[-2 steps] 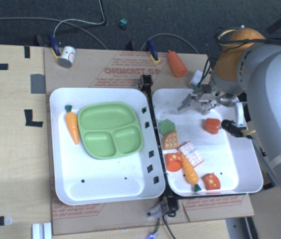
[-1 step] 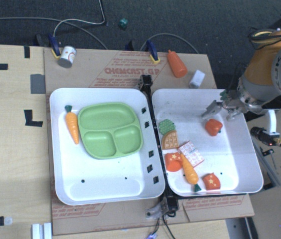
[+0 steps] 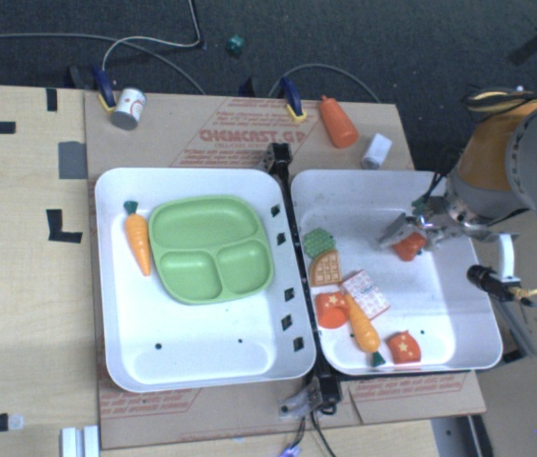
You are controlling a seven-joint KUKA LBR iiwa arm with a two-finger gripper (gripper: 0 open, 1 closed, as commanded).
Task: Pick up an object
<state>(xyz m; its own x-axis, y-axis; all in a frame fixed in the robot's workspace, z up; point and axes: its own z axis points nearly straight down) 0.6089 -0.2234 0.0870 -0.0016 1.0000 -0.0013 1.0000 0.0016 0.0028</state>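
My gripper (image 3: 418, 237) hangs low over the right bin (image 3: 459, 346), near its upper right part. Its two fingers are spread apart, so it is open. A small red object (image 3: 408, 248) lies on the bin floor just under and between them; whether they touch it I cannot tell. Lower left in the same bin lie a green-and-tan waffle piece (image 3: 323, 257), a red-and-white packet (image 3: 367, 293), an orange-red round piece (image 3: 330, 308), a carrot (image 3: 363, 327) and a red strawberry-like piece (image 3: 403, 347).
The left bin (image 3: 135, 350) holds a green divided plate (image 3: 211, 248) and a carrot (image 3: 137, 240) by its left wall. Behind the bins on the cardboard stand an orange bottle (image 3: 338, 123), a small white cube (image 3: 377, 149) and a can (image 3: 129, 107).
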